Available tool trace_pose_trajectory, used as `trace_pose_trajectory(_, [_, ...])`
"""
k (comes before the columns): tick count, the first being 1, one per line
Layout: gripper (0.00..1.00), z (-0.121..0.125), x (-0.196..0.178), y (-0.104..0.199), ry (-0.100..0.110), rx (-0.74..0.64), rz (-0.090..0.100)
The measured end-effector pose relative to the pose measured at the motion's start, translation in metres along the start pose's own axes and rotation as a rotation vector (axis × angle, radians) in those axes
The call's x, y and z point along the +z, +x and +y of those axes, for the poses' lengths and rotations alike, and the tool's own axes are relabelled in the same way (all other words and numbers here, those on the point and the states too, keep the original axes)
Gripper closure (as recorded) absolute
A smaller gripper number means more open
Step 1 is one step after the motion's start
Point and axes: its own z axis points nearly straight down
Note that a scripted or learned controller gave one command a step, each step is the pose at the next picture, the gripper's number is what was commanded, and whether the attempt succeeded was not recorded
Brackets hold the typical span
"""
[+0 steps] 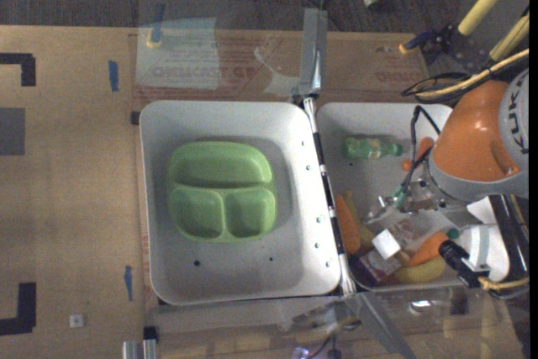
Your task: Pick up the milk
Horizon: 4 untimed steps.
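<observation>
The milk looks like a small carton with a white square end, lying near the front of the right bin between a long orange piece and a carrot. My gripper hangs low over the middle of that bin, just behind and to the right of the carton. The orange wrist covers part of the gripper. I see nothing held in it.
The right bin also holds a green bottle at the back, a long orange piece by the left wall, a carrot, a banana and a white rounded thing at the right. A green divided plate lies in the left bin.
</observation>
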Motion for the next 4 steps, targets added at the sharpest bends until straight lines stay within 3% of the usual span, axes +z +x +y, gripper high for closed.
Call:
trace_pose_trajectory(1, [1.0, -0.002, -0.007, -0.003, 0.003, 0.007, 0.0])
trace_pose_trajectory(2, [0.0, -0.002, -0.007, -0.003, 0.003, 0.007, 0.0])
trace_pose_trajectory(3, [0.0, -0.003, 0.001, 0.014, -0.009, -0.052, -0.008])
trace_pose_trajectory(4, [1.0, -0.003, -0.006, 0.015, -0.009, -0.05, -0.005])
